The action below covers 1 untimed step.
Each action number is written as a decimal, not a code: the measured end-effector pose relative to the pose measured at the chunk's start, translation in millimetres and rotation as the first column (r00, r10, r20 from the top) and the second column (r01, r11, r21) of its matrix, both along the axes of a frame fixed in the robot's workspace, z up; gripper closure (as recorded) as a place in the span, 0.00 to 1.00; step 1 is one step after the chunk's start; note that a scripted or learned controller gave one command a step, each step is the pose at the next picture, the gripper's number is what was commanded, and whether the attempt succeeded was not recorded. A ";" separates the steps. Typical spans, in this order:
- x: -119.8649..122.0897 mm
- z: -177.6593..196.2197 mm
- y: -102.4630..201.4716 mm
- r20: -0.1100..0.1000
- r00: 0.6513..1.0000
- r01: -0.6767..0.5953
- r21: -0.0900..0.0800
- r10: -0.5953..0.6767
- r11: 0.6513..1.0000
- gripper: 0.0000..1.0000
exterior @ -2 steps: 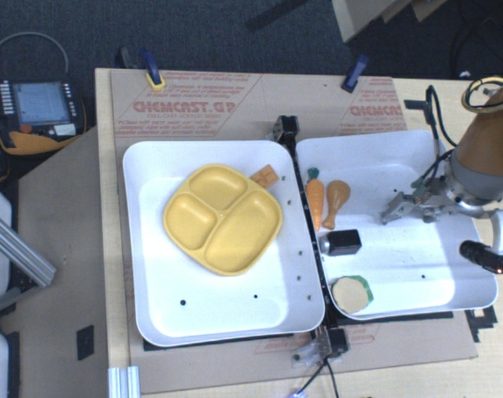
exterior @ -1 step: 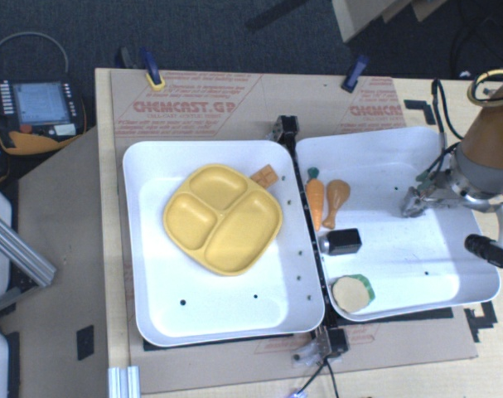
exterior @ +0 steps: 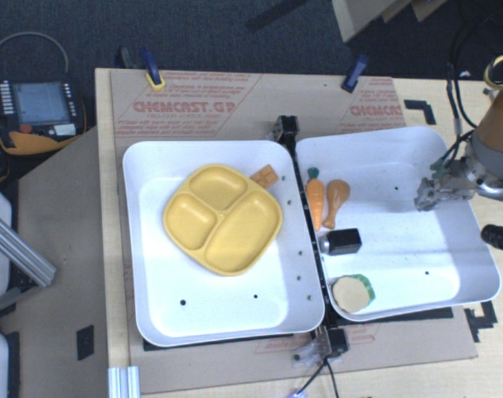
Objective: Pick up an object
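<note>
Grey pincer [exterior: 434,192] hangs over the right bin [exterior: 417,152], holding nothing visible.

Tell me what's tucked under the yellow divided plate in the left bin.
A small brown block pokes out from beneath the yellow divided plate at its upper right edge. How far it extends underneath is hidden.

red "chemcast gp" print repeats across the brown bench sheet [exterior: 193,106].
</note>
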<state>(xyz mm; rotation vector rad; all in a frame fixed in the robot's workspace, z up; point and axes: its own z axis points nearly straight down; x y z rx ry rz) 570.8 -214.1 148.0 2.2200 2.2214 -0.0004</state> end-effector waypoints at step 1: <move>9.5 48.0 -3.4 0.005 1.000 0.000 -0.002 0.001 1.000 1.00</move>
